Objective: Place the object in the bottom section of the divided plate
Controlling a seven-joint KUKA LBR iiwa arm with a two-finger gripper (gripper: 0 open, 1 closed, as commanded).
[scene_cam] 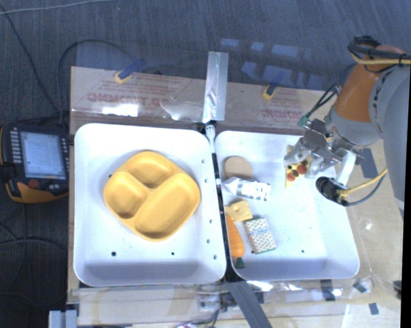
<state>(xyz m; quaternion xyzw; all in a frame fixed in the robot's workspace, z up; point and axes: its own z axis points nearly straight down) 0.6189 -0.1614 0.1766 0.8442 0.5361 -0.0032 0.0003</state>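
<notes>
Two white bins on the surface (87,80): the left bin (96,254) contains one yellow divided plate (152,193) with three sections, none holding anything. The right bin (324,247) contains five loose items along its left side: one tan round piece (238,167), one white packet (252,190), one yellow wedge (241,210), one orange carrot (235,241), one checkered block (260,235). One hand (297,169) hovers at the right bin's upper right with a small red-and-yellow object (295,171) at its tip; whether it is clamped, apart or together cannot be told.

arm (392,100): grey | wrist band: orange | cables: black, yellow
</notes>
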